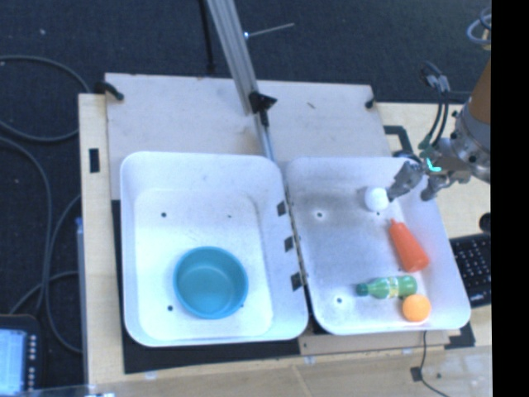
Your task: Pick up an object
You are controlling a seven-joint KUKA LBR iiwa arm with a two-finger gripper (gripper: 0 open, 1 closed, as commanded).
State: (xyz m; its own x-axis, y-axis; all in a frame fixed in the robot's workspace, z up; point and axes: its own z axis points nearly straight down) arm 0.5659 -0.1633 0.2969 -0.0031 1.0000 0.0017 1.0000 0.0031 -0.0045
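Note:
The right bin (331,222) holds a small white ball (376,197) near its far right side. Below the ball lies an orange carrot-shaped piece (408,246), then a green bottle (387,288) on its side and an orange ball (417,307) near the front corner. My gripper (417,184) hangs over the bin's far right rim, just right of the white ball. Its two fingers stand apart with nothing between them.
A blue bowl (211,282) sits in the left bin (165,188). A slanted metal rail (235,48) runs from the top down to the gap between the bins. A keyboard (473,267) lies at the right edge, and cables trail on the left.

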